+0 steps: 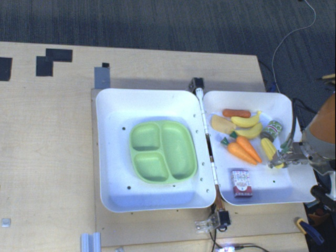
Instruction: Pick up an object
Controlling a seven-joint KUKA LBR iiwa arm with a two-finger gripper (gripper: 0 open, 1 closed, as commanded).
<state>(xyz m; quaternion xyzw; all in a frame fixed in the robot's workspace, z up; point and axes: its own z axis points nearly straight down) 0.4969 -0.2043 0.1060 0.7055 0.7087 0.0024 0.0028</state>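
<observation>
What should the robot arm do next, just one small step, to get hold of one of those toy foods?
Probably lower the gripper a little onto the small yellow piece in the right bin. The gripper is already poised at that piece's lower end near the bin's right wall, and nothing visibly sits between its fingers, so no pick has happened yet.

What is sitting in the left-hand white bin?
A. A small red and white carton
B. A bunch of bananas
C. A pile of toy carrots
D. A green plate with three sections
D. The green divided plate lies in the middle of the left bin; the carrots, the bananas and the red and white carton all lie in the right bin.
</observation>
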